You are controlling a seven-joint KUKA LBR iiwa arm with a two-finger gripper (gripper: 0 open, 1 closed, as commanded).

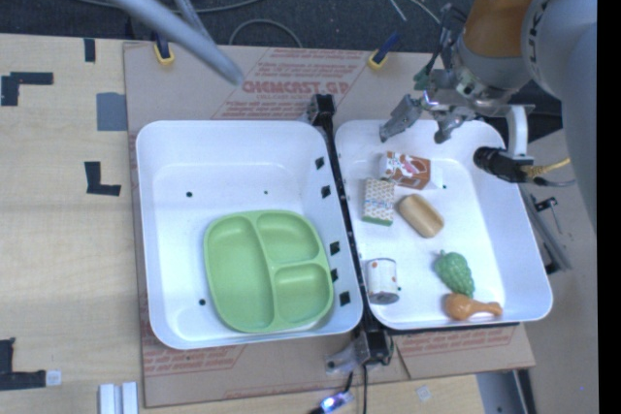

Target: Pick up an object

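camera view: landmark = divider (335,199) between the two bins. Left of it, the left bin (165,160) holds a green sectioned plate (267,270), not a pick target

Just right of the divider, near end: small white cup (381,279) on its side. Further right, mid-bin: patterned square packet (379,201), touching or nearly touching a tan bread roll (420,215). Red-and-white packet (407,170) just beyond them. Green veg piece (454,271) and orange drumstick (472,307) sit far from the divider, near corner

Gripper (427,119) hangs over the far end of the right bin (514,218), fingers spread wide, nothing between them

Judgement: red-and-white packet is closest under it. Drop straight down, straddle its narrow side, keep clear of the patterned packet so closing doesn't drag both
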